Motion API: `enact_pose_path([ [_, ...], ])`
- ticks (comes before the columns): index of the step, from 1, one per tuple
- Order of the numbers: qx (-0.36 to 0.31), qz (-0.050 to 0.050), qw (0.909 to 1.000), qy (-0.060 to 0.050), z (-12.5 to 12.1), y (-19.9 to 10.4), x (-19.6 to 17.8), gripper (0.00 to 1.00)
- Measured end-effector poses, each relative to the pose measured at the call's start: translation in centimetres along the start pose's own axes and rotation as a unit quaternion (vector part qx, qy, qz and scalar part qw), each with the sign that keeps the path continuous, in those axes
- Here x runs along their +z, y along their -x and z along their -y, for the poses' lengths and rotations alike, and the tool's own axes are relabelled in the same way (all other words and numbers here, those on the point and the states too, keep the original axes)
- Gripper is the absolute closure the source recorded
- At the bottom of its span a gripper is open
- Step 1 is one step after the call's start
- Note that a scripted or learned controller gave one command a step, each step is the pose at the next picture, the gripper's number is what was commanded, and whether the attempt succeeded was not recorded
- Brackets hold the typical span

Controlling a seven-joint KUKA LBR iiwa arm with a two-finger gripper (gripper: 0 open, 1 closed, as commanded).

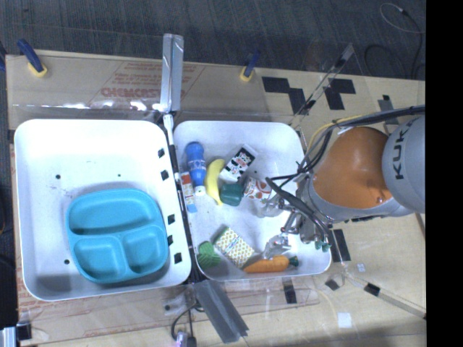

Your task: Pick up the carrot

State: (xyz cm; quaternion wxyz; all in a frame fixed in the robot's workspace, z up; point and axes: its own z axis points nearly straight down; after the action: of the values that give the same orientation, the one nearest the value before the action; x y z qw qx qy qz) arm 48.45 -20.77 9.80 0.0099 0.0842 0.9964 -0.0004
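The carrot (pixel 267 264) lies flat along the near wall of the right bin (pixel 293 134), just beside a patterned box (pixel 235 247). The gripper (pixel 278 246) sits directly above the carrot's green end; whether its fingers are spread or closed cannot be determined. A blue tray (pixel 116 233) occupies the left bin (pixel 29 194).

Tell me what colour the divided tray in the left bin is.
Light blue, clear in the camera view: the divided tray lies in the left bin.
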Motion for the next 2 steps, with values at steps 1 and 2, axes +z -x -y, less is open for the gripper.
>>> enact_pose_path([
  [1, -0.008, 0.000, 1.0000, 0.000, -0.02, 0.02, 0.00, 0.00],
  [2, -0.019, 0.000, 0.9998, 0.000, -0.05, 0.04, -0.01, 0.00],
])
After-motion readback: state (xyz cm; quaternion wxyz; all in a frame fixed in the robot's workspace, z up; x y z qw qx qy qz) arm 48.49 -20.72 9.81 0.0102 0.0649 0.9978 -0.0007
